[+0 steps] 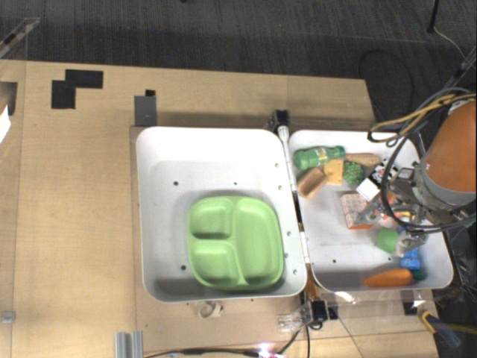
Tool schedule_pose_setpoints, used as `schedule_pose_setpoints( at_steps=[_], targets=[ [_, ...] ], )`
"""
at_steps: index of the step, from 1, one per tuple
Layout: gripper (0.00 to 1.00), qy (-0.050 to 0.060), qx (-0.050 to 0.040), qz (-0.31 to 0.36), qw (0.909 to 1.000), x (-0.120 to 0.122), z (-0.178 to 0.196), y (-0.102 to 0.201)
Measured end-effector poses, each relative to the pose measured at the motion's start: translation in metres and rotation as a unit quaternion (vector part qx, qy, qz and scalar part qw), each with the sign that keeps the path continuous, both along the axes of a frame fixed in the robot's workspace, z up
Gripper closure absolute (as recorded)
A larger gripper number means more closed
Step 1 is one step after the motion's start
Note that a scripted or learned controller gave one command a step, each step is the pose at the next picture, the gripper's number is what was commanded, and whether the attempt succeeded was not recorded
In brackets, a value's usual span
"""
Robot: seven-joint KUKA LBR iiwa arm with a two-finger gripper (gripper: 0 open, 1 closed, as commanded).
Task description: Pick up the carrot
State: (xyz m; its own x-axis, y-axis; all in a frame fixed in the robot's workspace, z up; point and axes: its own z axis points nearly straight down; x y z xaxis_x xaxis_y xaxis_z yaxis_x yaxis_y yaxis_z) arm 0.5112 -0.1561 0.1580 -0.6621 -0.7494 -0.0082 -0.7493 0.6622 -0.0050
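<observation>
The orange carrot (387,278) lies on its side along the near edge of the right shallow white bin (328,259), close to that bin's near right corner, with nothing gripping it. Just beside its right end sits a small blue block (411,261), and a little farther in rests a small green rounded piece (387,239).

The grey arm with the orange band (455,159) reaches in from the right, and its claw (381,209) hangs over the middle of the right bin, near a red and white packet (352,208), well apart from the carrot. Cables and the wrist crowd that spot, so I cannot tell whether the claw is released or clenched.

Along the far side of the right bin lie a green bottle (318,156), a tan wedge (311,182) and a green leafy toy (352,172).

The left white bin (160,200) holds a light green plastic divided plate (235,239) with three compartments. Both bins sit side by side on the wooden worktop (67,237).
</observation>
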Motion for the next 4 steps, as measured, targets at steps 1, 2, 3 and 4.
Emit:
schedule_pose_setpoints(
  at_steps=[1, 2, 3, 4],
  targets=[
    [0.00, 0.001, 0.0020, 0.036, 0.9993, 0.061, -0.063, 0.074],
    [0.00, -0.005, -0.0031, 0.067, 0.9977, 0.071, 0.020, 0.036],
    [0.00, -0.003, -0.0016, 0.103, 0.9947, 0.106, -0.050, -0.026],
    [0.00, -0.001, -0.0004, 0.192, 0.9814, 0.108, -0.039, 0.061]
  ],
)
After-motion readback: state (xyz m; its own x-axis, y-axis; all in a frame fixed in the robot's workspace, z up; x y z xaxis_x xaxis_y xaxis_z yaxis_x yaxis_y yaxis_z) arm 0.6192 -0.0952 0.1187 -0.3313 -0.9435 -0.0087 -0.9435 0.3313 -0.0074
